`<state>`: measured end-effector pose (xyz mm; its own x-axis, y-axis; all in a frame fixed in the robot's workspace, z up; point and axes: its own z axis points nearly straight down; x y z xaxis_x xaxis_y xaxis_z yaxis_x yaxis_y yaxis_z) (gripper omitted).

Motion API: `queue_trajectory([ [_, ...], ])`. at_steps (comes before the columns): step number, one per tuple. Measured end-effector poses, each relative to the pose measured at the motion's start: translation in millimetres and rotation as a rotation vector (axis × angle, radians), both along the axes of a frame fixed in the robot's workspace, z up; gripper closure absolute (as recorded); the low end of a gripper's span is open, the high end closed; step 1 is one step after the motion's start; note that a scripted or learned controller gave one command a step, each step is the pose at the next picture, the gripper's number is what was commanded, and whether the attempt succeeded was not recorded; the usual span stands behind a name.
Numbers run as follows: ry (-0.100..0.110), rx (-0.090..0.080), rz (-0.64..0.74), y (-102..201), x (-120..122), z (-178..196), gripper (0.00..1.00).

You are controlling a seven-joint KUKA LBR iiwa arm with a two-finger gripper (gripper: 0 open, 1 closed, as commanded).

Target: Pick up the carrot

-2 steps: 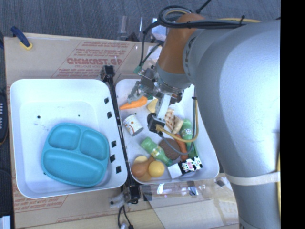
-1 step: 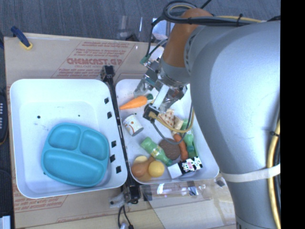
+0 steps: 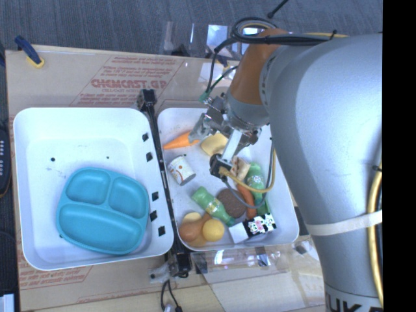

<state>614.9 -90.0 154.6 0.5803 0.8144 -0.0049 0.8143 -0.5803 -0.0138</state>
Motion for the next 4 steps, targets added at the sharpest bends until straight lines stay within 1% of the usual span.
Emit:
queue_trajectory([
  [1,-0.005,0.000,-0.017,1,29,-63,0.00],
  [2,0.006,-0.004,-0.454,-12,-4,-65,0.00],
  [3,0.018,0.001,-0.443,-11,-5,-56,1.00],
  [4,-0.001,-0.009,-0.733,10,0,38,1.00],
])
